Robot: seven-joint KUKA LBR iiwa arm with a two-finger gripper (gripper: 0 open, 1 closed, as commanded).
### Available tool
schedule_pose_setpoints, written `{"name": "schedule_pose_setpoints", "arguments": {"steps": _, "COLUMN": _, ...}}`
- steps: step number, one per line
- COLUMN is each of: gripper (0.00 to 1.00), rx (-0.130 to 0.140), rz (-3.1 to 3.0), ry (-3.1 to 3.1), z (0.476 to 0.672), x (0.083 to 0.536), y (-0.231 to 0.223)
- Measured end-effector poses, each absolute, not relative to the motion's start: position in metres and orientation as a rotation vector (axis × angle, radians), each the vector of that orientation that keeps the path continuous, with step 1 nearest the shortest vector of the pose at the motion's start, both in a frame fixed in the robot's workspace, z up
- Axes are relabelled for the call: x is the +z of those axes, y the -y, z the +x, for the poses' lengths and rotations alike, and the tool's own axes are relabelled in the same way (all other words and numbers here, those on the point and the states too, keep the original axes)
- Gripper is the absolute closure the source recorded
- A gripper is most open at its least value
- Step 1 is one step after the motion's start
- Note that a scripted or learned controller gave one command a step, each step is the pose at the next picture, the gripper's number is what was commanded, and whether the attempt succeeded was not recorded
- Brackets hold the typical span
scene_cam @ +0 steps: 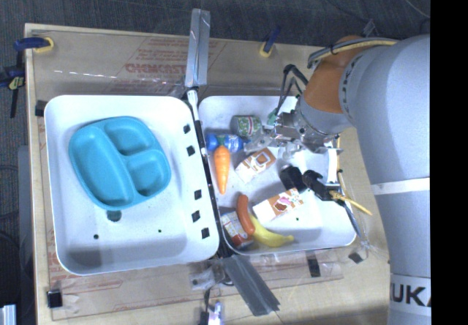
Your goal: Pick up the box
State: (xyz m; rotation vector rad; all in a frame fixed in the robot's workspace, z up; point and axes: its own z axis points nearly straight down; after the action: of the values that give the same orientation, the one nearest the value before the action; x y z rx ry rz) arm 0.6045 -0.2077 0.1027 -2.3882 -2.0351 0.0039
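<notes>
Over right bin (pixel 325 222), end effector (pixel 284 133) hangs just beside box (pixel 256 162); approach step; open/closed: cannot tell. Next: centre over box, descend.

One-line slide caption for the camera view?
Tool over the right bin near a box, carrot and banana; blue divided plate in the left bin.

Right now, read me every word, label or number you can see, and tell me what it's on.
"UKA": on the grey arm.
Red print on the bench: too blurred to read.
Labels on the upper box, the lower box and the can: too small to read.
</notes>
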Motion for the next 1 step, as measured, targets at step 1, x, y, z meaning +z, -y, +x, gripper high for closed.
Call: {"name": "schedule_pose_setpoints", "arguments": {"steps": 1, "gripper": 0.00, "rx": 0.007, "rz": -2.552, "ry": 1.822, "z": 0.5790, "x": 0.1149, "y": 0.1635}}
